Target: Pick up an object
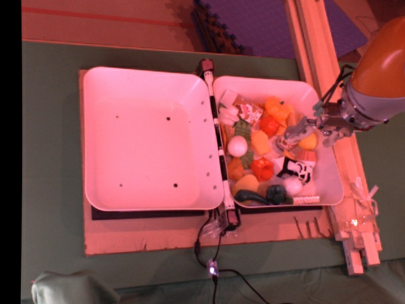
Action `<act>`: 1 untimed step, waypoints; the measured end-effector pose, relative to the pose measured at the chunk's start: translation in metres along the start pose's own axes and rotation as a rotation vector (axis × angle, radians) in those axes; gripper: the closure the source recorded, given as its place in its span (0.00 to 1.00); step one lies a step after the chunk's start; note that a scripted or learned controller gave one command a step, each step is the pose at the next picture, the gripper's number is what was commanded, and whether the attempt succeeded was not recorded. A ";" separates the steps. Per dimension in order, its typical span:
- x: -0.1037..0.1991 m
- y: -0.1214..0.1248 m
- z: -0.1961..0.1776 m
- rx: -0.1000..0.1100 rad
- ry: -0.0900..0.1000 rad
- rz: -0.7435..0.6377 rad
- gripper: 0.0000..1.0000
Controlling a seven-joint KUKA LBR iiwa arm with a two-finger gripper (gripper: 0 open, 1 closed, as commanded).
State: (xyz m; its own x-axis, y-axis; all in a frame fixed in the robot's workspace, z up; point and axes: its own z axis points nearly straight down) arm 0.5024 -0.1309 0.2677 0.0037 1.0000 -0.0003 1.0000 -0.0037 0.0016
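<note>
Gripper (pixel 290 138), fingers spread, hangs over the crowded right bin (pixel 329 189) at frame right; we judge tight-packed toys could make it pinch two or slip.

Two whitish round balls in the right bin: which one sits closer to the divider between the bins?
The white ball by the bin's left wall, right beside the divider. The other pale ball lies toward the near right, beside the black-and-white patterned piece.
</note>
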 end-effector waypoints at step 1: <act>0.000 0.000 0.000 0.000 0.000 0.000 0.00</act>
State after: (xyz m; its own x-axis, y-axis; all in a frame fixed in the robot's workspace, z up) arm 0.5024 -0.1309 0.2677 0.0037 1.0000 -0.0003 1.0000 -0.0037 0.0016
